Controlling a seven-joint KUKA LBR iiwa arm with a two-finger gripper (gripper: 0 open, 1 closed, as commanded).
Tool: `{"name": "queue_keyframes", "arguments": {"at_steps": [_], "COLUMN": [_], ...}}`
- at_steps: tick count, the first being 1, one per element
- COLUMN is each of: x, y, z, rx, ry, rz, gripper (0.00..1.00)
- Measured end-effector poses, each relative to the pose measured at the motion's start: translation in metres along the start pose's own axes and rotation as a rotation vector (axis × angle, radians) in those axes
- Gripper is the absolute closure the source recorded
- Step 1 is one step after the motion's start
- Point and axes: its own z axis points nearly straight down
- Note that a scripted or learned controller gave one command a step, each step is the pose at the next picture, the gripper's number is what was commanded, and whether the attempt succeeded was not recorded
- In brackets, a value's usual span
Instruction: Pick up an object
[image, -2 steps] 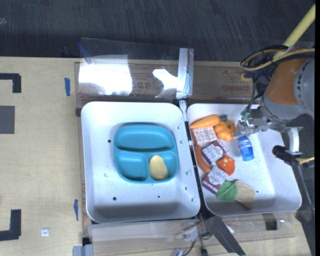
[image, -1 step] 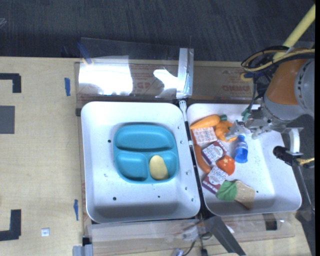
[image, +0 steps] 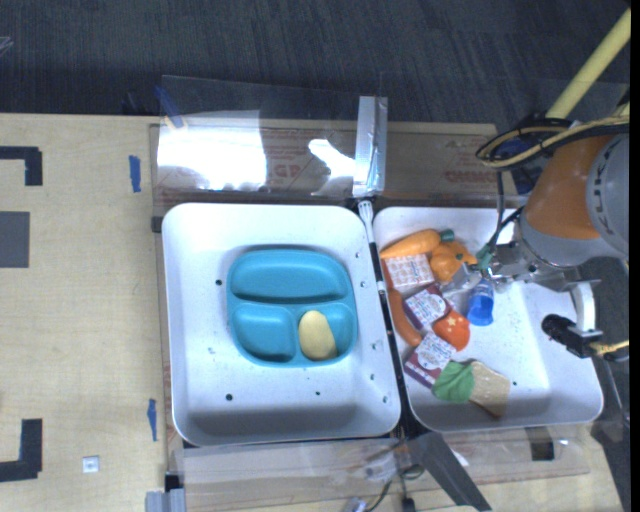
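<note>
Gripper, finger state cannot tell, over right bin; small blue object at its 6 o'clock.

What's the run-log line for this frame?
arm: over right bin | tool: low among piled items, grip unclear | left bin: blue tray holding yellow object | pick: unconfirmed

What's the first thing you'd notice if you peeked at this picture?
Probably the bright blue tray sitting in the left bin, with a yellow lemon-like thing in its lower right compartment. Next, the colorful heap of toy food and packets piled on the left side of the right bin, where the gripper reaches in.
</note>
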Motion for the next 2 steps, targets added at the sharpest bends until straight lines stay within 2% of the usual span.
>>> {"name": "queue_keyframes", "arguments": {"at_steps": [1, 2], "x": [-0.021, -0.022], "y": [0.004, 0.007], "z": [-0.129, 0.009], "rx": [0.015, 0.020], "ry": [0.001, 0.003], "rz": [0.167, 0.156], "gripper": [0.00, 0.00]}}
